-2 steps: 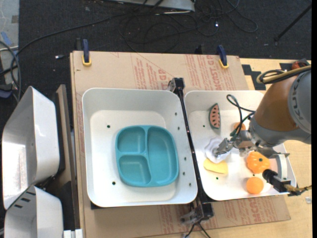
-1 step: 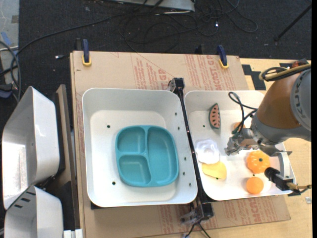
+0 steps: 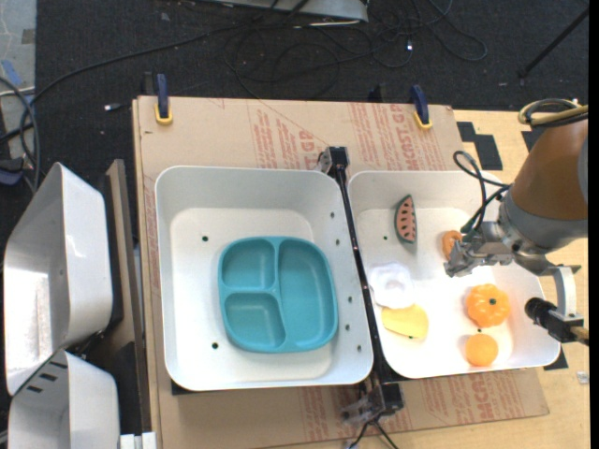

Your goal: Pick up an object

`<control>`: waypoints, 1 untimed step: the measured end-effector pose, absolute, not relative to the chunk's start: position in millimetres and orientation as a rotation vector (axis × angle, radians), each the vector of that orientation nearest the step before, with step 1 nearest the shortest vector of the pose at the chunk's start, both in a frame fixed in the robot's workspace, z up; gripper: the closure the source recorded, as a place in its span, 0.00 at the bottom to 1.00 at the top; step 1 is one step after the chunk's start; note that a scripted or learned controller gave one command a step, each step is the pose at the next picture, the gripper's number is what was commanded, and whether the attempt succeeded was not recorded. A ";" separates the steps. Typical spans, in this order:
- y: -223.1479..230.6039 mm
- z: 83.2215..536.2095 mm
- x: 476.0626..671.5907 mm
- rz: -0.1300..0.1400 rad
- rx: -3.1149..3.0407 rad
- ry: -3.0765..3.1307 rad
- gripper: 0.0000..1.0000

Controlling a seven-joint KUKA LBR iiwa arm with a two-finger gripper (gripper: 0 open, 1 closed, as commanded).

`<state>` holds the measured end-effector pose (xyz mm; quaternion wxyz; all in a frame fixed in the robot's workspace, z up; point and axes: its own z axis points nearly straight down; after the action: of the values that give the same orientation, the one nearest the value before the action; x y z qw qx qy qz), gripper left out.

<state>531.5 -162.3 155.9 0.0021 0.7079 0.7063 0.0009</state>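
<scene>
Reaching in from the right: my grey arm with its orange band ends in my pincer, low over the right bin.
Nearest fruit: a small round orange ball lies near the front rim of the right shallow white bin.
Yellow piece: a pale yellow wedge lies to its left, near the divider.
Pumpkin: a small orange plastic pumpkin with a green stem sits just behind the ball, beside my wrist.
White lump: a soft white round piece touches the yellow wedge's far edge.
Pincer state: I cannot tell how my pincer stands; a small orange thing shows at its tip.
Watermelon: a red slice with green rind lies farthest back.
Left bin: the left white bin holds a teal three-compartment plate.
Table: a brown cardboard-covered table carries both bins.
</scene>
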 end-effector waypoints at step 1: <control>-152.7 206.3 536.6 0.004 2.214 2.223 1.00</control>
<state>536.6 -152.7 206.3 0.0021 0.7057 0.7085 0.0011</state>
